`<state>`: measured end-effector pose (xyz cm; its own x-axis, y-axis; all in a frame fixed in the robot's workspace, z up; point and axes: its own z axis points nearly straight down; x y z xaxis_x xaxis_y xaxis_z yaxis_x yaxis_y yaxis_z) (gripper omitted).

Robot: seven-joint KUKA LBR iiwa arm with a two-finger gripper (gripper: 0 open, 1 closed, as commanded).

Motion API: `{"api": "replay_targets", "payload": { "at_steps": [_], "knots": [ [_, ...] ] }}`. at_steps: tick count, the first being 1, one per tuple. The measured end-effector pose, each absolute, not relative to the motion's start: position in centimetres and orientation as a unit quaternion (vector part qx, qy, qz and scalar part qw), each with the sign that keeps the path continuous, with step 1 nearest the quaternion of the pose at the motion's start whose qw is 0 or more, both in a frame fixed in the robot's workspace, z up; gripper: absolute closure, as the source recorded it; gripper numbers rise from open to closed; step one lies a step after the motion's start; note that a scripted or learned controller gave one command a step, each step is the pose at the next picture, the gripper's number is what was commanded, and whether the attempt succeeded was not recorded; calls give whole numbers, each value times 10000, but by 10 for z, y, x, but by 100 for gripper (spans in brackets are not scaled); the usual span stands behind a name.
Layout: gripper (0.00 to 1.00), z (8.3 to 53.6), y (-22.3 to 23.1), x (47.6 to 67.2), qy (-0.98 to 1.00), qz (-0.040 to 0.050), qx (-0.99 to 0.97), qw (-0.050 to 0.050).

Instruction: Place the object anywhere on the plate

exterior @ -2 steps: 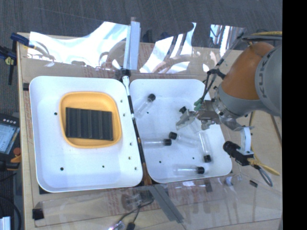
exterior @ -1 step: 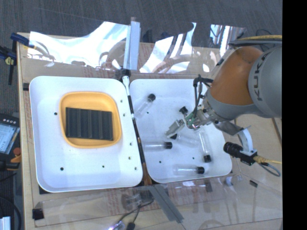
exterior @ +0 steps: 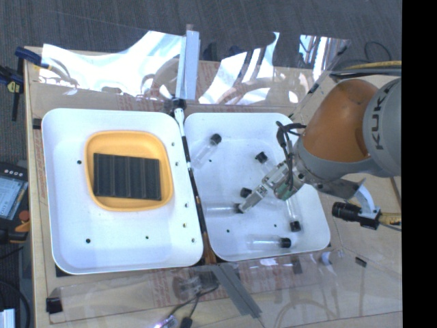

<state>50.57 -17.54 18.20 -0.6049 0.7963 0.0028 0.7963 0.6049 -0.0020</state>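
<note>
Jaws' opening unclear; gripper (exterior: 248, 201) tip touches a black-capped tube (exterior: 240, 208) in the right bin (exterior: 225, 248).

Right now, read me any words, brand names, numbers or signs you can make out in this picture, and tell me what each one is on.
"KU": large dark letters on the grey arm at the right edge; the word is cut off there.
Handheld screen device at the left edge: its display shows marks too small and blurred to read.
The two white bins, the yellow plate and the clear tubes show no readable text.
</note>
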Motion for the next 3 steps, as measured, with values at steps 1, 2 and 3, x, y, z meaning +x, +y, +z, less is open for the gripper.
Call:
{"api": "replay_targets", "payload": {
  "at_steps": [1,2,3],
  "knots": [
    [0,203,-149,477,-9405,1,-3398,19],
    [0,270,-86,478,-9733,3,-2293,-14],
    [0,289,-110,538,-9909,4,-1347,-11]
  ]
}}
